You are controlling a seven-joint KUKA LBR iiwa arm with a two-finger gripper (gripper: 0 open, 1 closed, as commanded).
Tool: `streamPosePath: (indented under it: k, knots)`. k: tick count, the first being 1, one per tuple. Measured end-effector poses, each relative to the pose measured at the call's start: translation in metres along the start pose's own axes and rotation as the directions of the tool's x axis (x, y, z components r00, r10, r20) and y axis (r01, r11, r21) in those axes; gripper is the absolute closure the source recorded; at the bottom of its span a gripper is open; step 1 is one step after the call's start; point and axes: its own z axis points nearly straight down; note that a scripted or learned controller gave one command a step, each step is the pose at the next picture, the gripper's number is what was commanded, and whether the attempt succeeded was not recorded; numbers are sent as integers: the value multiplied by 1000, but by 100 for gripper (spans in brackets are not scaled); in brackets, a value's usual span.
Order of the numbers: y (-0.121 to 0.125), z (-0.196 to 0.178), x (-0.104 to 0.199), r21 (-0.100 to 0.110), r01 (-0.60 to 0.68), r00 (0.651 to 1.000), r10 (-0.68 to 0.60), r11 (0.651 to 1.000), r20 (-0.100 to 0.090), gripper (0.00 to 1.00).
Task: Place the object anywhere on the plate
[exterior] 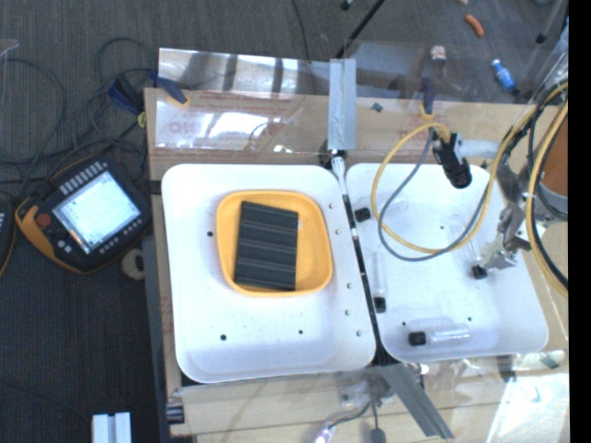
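1. Nearest: a clear capped tube (441,335) lies flat at the front of the right bin (517,326). A second clear tube (377,289) lies along that bin's left wall.
2. The gripper (489,264) is low over the right side of the right bin, well apart from both tubes. I see nothing in it. Can't tell if it's spread or pressed together, too small and cluttered there.
3. The plate (316,247) sits mid left bin (259,340). The dark ribbed block (267,245) lies flat on it, roughly centred, long side running near to far, all inside the rim.
4. My read: if the block is the object, the placement already holds as things lie. What's left is to get clear, so lift straight up before any sideways travel.
5. If a tube is the object instead, take the front one. It has open floor around it. Grip across its short axis near the middle, because round clear plastic will roll or squirt out of an end pinch.
6. Drop spot would be the bare yellow strip beside the block, released low so it doesn't roll off.
7. Farther back, a yellow cable (397,238) loops over the right bin's rear half, ending at a black probe (453,166). Snag risk, so route the carry over the front half of the bins.
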Motion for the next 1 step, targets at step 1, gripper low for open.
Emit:
streamPosePath:
  k: [1]
  knots:
    - [0, 0, 0, 0, 0, 1000, 0, 1000, 0, 0]
